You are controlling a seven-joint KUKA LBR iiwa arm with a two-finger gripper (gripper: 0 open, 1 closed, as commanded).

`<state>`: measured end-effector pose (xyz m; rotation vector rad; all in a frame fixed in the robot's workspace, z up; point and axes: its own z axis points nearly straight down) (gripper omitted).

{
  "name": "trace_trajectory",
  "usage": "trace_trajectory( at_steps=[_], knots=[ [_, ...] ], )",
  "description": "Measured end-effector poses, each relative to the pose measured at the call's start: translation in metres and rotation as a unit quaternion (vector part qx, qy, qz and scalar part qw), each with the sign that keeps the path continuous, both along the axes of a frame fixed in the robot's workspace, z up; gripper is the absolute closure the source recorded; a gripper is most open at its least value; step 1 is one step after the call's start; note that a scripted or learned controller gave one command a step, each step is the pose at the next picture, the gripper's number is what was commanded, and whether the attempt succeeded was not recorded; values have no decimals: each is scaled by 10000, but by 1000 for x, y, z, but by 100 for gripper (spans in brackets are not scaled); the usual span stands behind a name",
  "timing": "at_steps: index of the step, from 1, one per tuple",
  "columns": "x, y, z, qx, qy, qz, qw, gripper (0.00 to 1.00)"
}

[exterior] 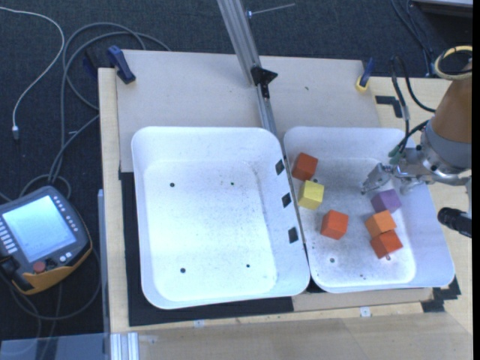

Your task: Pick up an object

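My arm (454, 118) comes in from the right edge, orange band uppermost, and my gripper (384, 177) hangs low over the right bin (352, 145), near its back right quarter. The metal fingers (373, 180) point left and a little toward the front. I cannot tell how far apart they are — they blur together against the white bin floor — and I see nothing clearly between them.

Just below and in front of the fingertips lies the purple block (387, 200), very near them; whether they touch it I cannot say. Touching or almost touching the purple one on its front side is an orange block (381, 222), and right in front of that a darker red-orange block (387, 243), so the three form a short column running toward the front rim.

Further left in the same bin are three more blocks. A red-orange one (304, 166) sits near the divider side toward the back, a yellow one (311, 194) just in front of it, and another red-orange one (334, 224) a little to the right and forward of the yellow — apart from both groups.

The left bin (150, 156) lies beside the right one, their rims meeting in the middle. A metal pole (238, 32) slants up from the back of the bench (187, 88) between them. On the floor to the left a pendant (39, 235) lies with its screen lit.
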<state>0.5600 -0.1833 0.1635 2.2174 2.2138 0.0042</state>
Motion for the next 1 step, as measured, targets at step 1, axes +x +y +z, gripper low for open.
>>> trace_trajectory(
  at_steps=[1],
  knots=[
    [-7, -15, -45, -12, -49, 23, 10000, 0]
  ],
)
